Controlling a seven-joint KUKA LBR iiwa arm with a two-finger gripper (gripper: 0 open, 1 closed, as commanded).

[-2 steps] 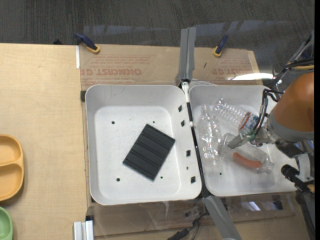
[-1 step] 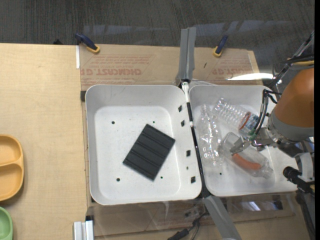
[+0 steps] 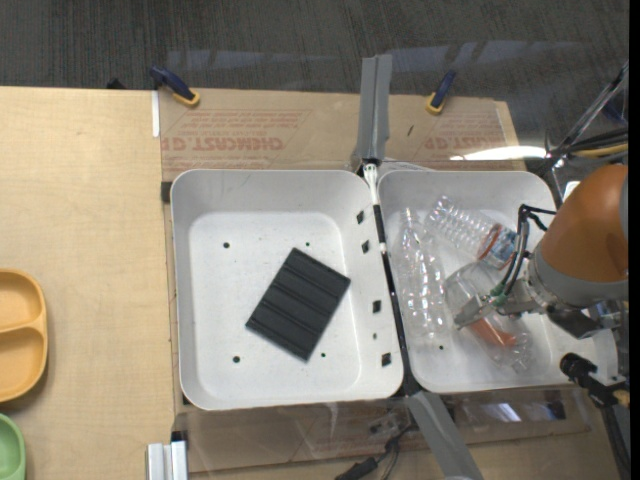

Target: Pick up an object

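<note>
Over the right bin (image 3: 540, 183), down among clear plastic bottles (image 3: 440, 258); jaws (image 3: 478, 313) hidden in the clutter, state impossible to tell. Just left, nearest bottle, long axis up-down. Farther left, alone: black ridged slab (image 3: 299, 303), lying diagonally.

Arm (image 3: 590, 238) running off right edge, covering right bin's (image 3: 395, 268) far wall. Claw (image 3: 490, 308) blurring among clear plastic bottles (image 3: 440, 258); finger state unreadable. Yellow tray (image 3: 20, 333) and green dish (image 3: 8, 448) getting cut off at left edge.
</note>
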